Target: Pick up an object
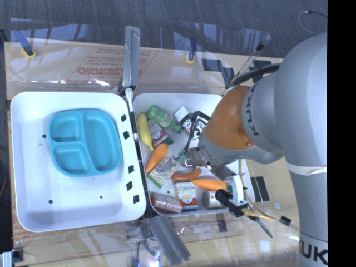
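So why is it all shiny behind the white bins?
Camera view: clear plastic sheeting behind the bins catches the light, giving pale streaky glare. The blue tray looks sharp and evenly lit. The arm close to the camera looks big and darkens the right bin beneath it.

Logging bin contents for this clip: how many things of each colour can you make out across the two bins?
Blue: 1, the divided tray in the left bin
Orange: 3, carrots in the right bin
Yellow: 1, banana
Green: 1, packet
Total: 6 clear by colour; other mixed-colour packets lie partly hidden under the arm.
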Controlling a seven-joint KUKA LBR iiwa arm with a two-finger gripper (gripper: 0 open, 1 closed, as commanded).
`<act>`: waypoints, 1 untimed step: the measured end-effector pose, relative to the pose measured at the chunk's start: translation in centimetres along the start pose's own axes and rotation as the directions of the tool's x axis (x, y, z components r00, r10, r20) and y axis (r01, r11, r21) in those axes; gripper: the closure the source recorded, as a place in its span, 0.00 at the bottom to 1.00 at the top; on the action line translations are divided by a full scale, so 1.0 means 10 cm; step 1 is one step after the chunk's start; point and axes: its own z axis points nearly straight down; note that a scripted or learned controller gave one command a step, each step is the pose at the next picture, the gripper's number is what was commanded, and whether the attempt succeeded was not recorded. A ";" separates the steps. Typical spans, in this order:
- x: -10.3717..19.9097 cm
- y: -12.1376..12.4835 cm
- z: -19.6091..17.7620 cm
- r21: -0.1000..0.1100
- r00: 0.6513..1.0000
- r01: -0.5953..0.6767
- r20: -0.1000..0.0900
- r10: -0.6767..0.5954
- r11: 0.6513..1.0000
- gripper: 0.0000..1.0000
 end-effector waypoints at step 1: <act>0.01 0.01 -0.09 -0.001 1.000 0.006 -0.001 -0.006 1.000 1.00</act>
